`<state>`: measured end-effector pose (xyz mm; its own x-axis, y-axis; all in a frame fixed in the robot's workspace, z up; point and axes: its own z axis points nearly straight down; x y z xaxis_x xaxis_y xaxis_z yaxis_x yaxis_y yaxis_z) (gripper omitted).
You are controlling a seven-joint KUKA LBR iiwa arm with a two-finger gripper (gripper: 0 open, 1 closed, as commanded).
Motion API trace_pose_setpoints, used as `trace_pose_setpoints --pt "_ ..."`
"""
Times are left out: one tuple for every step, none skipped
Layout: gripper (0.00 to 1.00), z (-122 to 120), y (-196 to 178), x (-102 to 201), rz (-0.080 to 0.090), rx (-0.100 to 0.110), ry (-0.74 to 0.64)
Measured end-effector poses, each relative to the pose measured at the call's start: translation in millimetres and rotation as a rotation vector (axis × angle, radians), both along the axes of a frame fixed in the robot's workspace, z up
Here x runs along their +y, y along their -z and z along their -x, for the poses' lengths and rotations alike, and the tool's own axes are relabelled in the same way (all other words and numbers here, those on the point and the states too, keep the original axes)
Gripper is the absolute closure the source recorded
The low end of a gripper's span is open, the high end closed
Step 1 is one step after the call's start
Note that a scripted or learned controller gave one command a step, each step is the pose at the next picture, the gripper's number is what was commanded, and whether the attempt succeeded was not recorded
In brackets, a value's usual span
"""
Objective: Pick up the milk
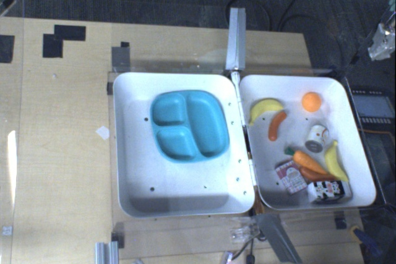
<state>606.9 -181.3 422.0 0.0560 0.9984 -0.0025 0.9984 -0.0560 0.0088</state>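
The milk (326,191) is a small carton with a black-and-white pattern, lying on its side in the front right corner of the right bin (356,133). It touches an orange carrot (309,164) on its upper left and sits just below a yellow banana (335,162). My gripper (382,42) is a pale blurred shape at the view's far right edge, above the bench and well behind the right bin, far from the milk.
The right bin also holds a red-and-white carton (288,175), a small can (316,138), an orange ball (312,102), a red sausage (276,125) and a yellow curved piece (263,109). A blue divided plate (189,123) lies in the left bin (133,151).
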Motion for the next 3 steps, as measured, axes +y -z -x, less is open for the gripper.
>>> trace_pose_setpoints --pt "1.00 -1 -12 1 0.003 -0.006 -0.010" --pt "1.00 -3 -24 3 0.006 -0.012 -0.020" --pt "1.00 -63 -15 -6 0.004 0.001 -0.393"
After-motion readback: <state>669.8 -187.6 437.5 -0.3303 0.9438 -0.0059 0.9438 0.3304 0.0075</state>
